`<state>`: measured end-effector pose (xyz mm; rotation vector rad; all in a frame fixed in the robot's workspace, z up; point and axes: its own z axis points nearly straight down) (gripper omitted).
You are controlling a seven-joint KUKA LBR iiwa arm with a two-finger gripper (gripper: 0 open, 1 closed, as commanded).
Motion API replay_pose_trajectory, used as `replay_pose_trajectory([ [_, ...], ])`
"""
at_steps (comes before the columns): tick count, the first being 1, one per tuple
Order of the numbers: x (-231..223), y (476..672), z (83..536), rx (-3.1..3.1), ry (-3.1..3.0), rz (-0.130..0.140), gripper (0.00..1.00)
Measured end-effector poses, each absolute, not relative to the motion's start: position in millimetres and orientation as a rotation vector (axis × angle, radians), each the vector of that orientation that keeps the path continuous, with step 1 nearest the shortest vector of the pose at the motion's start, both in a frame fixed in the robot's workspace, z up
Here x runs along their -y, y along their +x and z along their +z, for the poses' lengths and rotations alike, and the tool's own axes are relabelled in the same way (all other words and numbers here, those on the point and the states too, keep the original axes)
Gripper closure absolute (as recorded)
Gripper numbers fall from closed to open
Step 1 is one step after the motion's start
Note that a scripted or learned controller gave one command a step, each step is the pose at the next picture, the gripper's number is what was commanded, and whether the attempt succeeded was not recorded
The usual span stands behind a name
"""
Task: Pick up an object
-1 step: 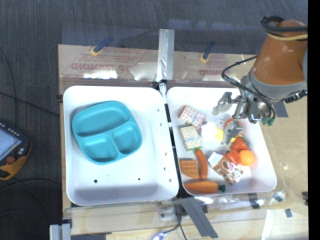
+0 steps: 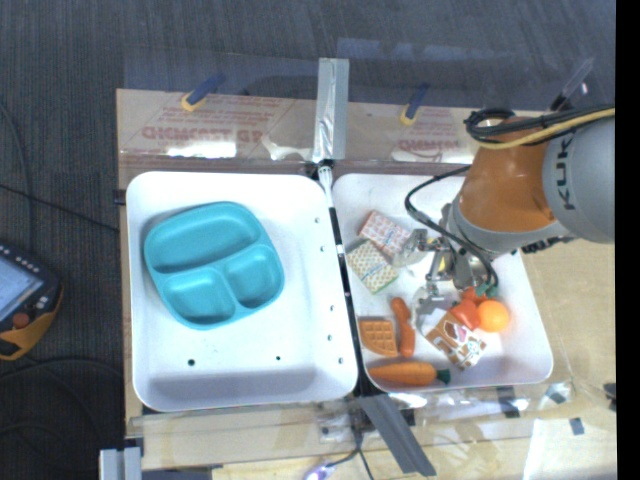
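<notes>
Lying carrot, long axis left-right

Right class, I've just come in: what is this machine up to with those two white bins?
A grey and orange robot arm reaches into the right bin, its pincer lowered among toy foods: a carrot, a waffle, a sausage, an orange and small packets. Nothing is visibly lifted yet. The left bin holds a blue divided tray.
</notes>
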<state>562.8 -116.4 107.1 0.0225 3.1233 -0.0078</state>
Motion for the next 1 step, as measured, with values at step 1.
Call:
replay_pose_trajectory([
  [1,105.2,525.2,97.7,-3.086,0.374,-0.003,0.0],
])
